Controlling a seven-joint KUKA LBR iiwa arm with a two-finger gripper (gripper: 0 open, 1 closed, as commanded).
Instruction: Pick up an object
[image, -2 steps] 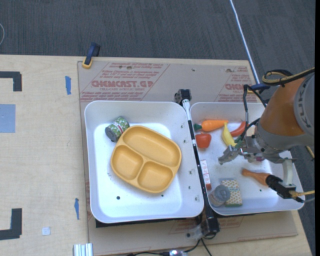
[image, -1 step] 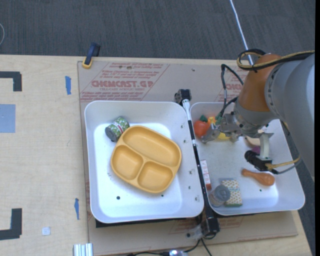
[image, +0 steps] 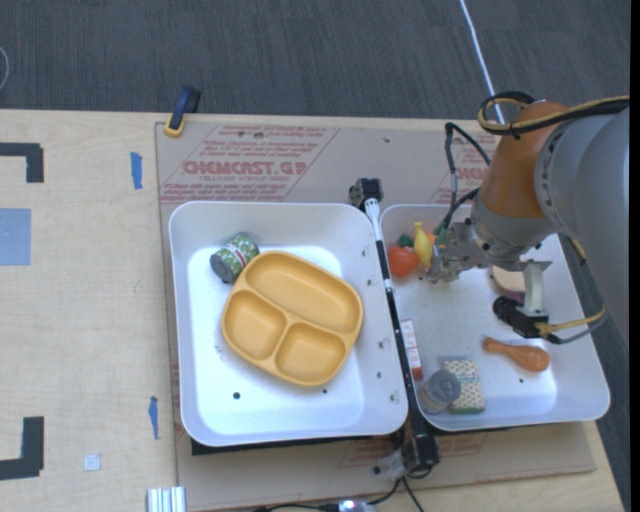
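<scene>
Red tomato and yellow banana, touching, right bin's far-left corner.

Reaching in from the right, wrist bent downward.
Grey arm, orange band above wrist, gripper lowered, pointing left.

Two bins, one tray, one can.
</scene>
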